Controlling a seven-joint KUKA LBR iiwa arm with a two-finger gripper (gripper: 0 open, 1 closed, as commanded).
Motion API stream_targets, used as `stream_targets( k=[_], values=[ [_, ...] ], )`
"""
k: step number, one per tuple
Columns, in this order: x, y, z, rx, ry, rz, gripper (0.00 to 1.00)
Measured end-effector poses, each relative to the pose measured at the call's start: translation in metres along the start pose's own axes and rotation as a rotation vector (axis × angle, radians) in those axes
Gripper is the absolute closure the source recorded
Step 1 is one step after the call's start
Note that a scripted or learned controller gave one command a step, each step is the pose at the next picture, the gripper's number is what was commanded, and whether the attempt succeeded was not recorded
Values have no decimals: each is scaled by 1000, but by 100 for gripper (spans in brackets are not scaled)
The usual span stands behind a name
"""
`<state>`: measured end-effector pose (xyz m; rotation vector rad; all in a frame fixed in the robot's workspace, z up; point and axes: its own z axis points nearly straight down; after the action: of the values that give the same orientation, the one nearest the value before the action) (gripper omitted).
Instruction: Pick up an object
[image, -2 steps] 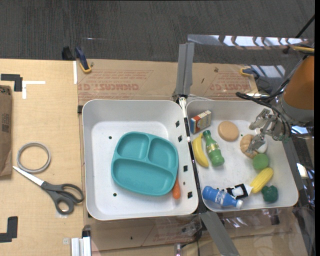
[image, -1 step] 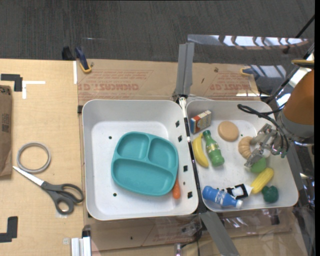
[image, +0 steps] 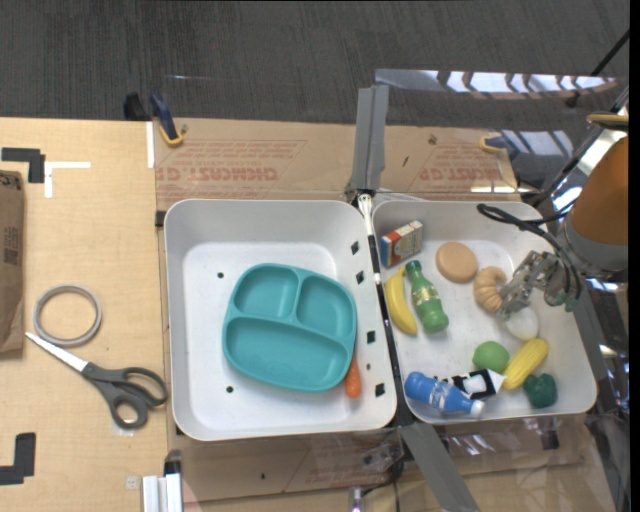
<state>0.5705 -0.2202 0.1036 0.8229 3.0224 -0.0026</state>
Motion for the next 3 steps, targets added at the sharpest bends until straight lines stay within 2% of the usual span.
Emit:
stream_targets(
  k=[1,2,3],
  values=[
    [0,0,0,0,0,0,0],
    [52,-16,10,1,2,31,0],
    [52,-15,1,0,1,28,100]
  ],
)
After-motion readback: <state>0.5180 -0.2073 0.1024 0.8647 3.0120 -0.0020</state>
